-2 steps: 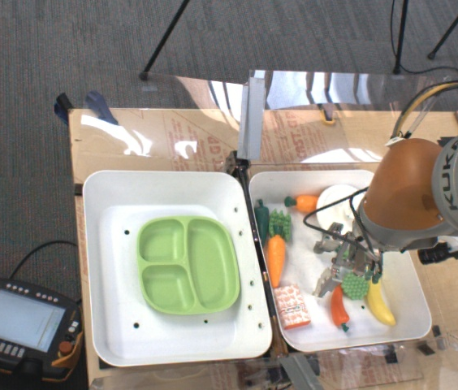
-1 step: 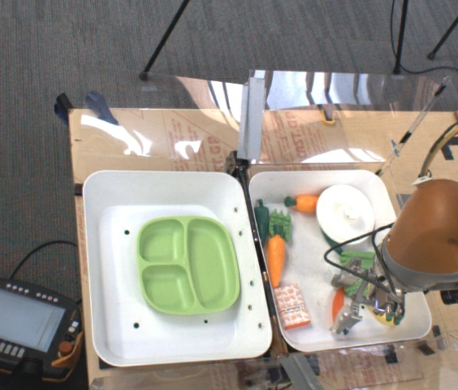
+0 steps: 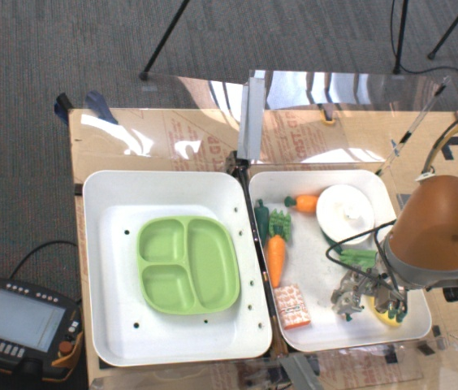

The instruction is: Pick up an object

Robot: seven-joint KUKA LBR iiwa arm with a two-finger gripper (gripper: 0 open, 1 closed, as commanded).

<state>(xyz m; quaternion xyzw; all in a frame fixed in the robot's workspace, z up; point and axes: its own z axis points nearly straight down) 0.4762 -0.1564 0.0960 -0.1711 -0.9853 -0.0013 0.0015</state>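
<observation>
In the right bin (image 3: 326, 177), at about five o'clock within its floor, the end effector (image 3: 367, 297) is seen lowered close to the bin floor, beneath the orange band (image 3: 432, 226) of the arm. Whether it is open or closed cannot be told, since its metal parts are blurred together and partly covered by the wrist, and nothing can be confirmed as held. A small yellow object (image 3: 389, 316) is seen just beside it at its four o'clock, against the bin's near right corner; only part of it is visible, and its shape cannot be made out. A green piece (image 3: 359, 257) lies near the end effector at its twelve o'clock, partly crossed by a dark cable. Further objects are spread over the same bin: a white round plate (image 3: 344, 210) at one o'clock, a small carrot (image 3: 304, 203) touching the plate's left edge, a larger carrot (image 3: 275, 256) with green leaves at nine o'clock, a dark green vegetable (image 3: 260, 216) beside the leaves along the left wall, and a small orange-and-white box (image 3: 292, 306) at seven o'clock. In the left bin (image 3: 99, 218), a light green divided plate (image 3: 188, 264) with three compartments is placed near the centre. Both bins rest side by side on the surface (image 3: 99, 140).
</observation>
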